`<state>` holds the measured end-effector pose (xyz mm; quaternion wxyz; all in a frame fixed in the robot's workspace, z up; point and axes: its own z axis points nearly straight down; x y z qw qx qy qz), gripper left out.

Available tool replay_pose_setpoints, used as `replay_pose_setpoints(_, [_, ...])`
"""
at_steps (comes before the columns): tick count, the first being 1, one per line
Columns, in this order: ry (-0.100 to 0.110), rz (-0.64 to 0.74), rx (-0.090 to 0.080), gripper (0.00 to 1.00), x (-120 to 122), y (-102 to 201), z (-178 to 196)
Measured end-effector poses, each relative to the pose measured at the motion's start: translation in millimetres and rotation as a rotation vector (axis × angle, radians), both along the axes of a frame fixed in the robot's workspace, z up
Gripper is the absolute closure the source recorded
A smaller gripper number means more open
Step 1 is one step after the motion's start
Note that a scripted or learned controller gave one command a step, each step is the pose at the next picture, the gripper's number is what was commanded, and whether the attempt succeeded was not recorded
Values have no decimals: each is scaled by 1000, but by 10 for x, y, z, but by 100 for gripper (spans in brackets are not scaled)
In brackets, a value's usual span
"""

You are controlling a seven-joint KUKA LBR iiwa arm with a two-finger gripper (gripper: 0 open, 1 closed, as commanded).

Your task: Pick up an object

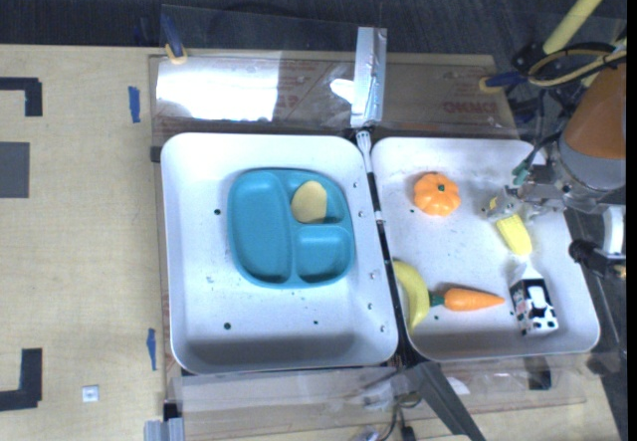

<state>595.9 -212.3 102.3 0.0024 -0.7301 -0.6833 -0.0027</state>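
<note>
The right bin holds several objects. A small orange pumpkin lies near its back left. A yellow block lies right of centre. An orange carrot and a yellow banana lie by the front left. A black-and-white carton stands at the front right. My gripper hangs over the right bin's back right, just above and behind the yellow block, with nothing seen in it. The arm's orange band shows at the right edge.
The left bin bears a blue divided plate with a yellow lemon-like piece in its back right compartment. A clear plastic sheet with a metal strip stands behind the bins. Cables hang at the back right.
</note>
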Motion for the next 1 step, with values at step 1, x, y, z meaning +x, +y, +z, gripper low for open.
replay_pose_setpoints(1, [-4, 106, -7, 100, -4, 367, 999])
